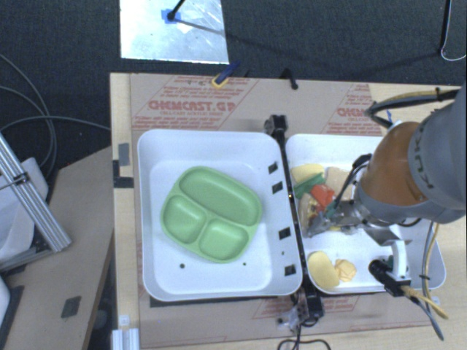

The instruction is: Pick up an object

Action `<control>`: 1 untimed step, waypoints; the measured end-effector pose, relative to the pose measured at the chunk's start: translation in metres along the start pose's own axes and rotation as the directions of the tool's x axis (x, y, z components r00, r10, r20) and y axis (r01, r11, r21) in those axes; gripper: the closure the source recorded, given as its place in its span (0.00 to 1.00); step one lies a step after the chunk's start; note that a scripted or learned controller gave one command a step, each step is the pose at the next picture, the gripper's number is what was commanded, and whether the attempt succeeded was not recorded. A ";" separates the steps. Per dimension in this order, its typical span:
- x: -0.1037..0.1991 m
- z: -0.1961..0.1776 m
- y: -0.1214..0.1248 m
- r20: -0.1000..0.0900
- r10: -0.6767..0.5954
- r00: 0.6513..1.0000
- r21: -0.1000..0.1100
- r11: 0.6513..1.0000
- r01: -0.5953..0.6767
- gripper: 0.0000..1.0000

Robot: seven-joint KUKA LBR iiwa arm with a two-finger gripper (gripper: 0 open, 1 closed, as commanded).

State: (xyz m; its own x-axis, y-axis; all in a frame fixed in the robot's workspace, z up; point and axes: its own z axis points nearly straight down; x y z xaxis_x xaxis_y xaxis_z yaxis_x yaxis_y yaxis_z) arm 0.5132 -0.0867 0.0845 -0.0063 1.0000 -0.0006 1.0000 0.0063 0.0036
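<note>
a wooden bench (190, 100) with red lettering carries two white bins side by side, standing on dark carpet (58, 35) crossed by black cables, with a shiny metal sheet (174, 19) lying beyond the bench's far edge. the left bin (157, 159) holds a green divided plate (210, 214) near its middle. the grey arm (419, 170) reaches into the right bin (343, 146), its gripper (321, 221) low over a heap of small toys (315, 187) by that bin's left wall; whether its fingers are spread or pinching cannot be told. a pale yellow toy (325, 268) lies in the near left corner.
</note>
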 end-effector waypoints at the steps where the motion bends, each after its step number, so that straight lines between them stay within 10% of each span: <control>1: 0.063 -0.105 -0.010 -0.004 -0.005 1.000 -0.008 1.000 0.005 0.00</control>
State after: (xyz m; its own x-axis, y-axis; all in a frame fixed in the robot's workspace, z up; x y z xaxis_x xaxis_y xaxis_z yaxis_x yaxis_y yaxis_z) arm 0.5020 -0.0233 0.1898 -0.0117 0.9999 0.0035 0.9999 0.0117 0.0114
